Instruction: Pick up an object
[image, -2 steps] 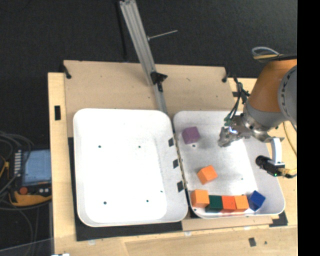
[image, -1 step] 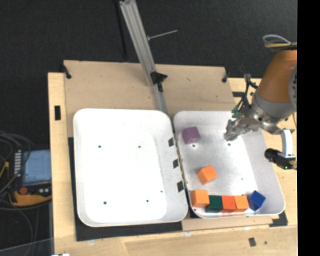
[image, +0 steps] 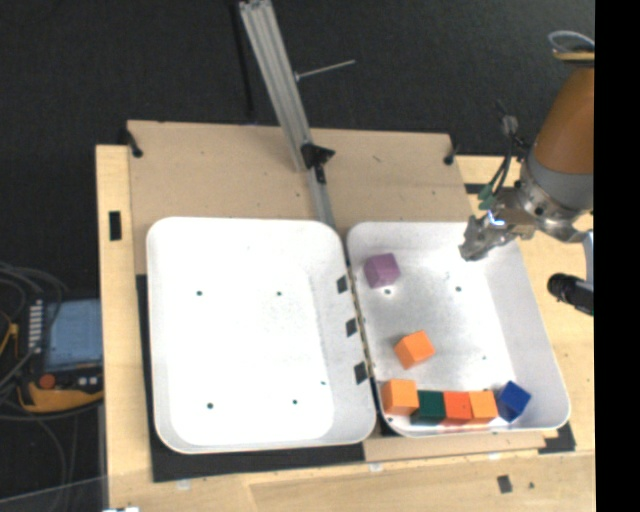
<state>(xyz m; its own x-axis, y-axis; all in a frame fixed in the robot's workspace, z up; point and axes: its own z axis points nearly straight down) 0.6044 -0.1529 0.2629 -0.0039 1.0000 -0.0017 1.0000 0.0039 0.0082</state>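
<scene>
Purple, small, stiff-looking cube (image: 381, 269) near right white bin's (image: 535, 330) upper-left corner: probably light; best pinched across opposite flat faces. Gripper (image: 478, 243) well apart; finger state unclear.

One fixed camera looks down aslant on both bins (image: 250, 235) from above.

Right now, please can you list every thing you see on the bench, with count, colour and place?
bins: 2, white, side by side on the bench
purple block: 1, right bin, far left corner
orange blocks: 4, right bin; one mid-bin, three in the near row
green block: 1, near row
blue block: 1, right end of the near row
metal bar: 1, grey, behind the bins
gripper: 1, over the right bin's far edge
</scene>
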